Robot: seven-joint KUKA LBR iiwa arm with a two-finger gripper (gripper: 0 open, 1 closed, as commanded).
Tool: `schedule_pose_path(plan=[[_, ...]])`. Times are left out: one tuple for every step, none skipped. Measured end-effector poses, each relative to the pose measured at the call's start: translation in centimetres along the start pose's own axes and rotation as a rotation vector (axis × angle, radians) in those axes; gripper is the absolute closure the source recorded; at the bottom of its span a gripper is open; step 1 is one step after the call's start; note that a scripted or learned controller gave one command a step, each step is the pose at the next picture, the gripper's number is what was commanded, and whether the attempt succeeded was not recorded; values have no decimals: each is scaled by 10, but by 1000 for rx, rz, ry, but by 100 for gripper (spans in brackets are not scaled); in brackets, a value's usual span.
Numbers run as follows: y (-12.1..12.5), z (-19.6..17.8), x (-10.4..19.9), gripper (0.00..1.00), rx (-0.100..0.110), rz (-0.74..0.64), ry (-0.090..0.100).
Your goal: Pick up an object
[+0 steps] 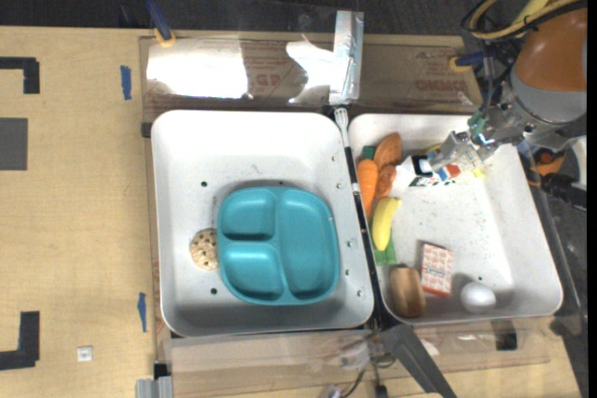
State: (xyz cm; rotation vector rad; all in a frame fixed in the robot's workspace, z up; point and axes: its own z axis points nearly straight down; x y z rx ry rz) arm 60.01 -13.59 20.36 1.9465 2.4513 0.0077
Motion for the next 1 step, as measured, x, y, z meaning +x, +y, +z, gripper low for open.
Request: schedule_pose_path(plan=[[-44,-35,46,100,8,-22,6]])
